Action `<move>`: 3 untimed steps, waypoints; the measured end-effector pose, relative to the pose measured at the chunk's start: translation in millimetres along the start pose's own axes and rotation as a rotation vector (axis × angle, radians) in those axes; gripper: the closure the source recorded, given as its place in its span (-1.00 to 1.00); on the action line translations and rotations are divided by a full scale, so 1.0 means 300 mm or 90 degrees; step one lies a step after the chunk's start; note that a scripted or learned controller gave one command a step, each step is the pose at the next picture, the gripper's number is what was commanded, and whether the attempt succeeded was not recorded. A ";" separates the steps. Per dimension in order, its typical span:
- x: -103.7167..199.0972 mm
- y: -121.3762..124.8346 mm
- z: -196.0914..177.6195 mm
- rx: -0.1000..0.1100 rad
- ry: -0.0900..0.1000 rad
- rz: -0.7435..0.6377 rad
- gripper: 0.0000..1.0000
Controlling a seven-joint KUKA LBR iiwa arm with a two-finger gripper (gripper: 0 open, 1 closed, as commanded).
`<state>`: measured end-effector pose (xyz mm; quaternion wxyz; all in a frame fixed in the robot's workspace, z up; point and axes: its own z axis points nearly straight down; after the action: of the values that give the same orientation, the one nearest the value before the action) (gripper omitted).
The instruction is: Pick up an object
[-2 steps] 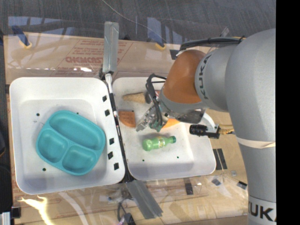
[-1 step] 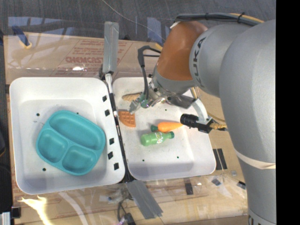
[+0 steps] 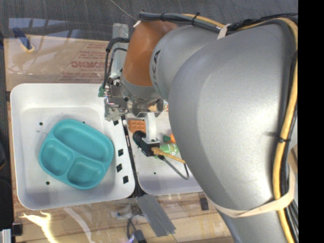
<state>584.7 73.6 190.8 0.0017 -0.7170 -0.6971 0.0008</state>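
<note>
— While your arm (image 3: 223,110) covers most of the right bin (image 3: 157,184), where's the pincer (image 3: 132,116)?
— Low by the bins' shared edge; can't tell if open. Orange/green objs (image 3: 169,147) sit just beside it; teal tray (image 3: 76,153) in left bin (image 3: 30,100).

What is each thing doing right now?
teal plate: lying flat, right side up, in the left bin, its three compartments bare.
small objects: lying jumbled in the right bin, partly hidden by the arm.
pincer: low over the right bin.
</note>
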 end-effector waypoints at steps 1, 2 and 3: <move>0.065 0.058 0.001 0.001 -0.001 0.393 1.00; 0.076 0.055 -0.029 0.005 -0.003 0.385 1.00; 0.152 -0.073 -0.007 0.003 -0.003 0.707 1.00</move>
<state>564.2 119.9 193.1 0.0011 -0.9767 -0.2146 0.0042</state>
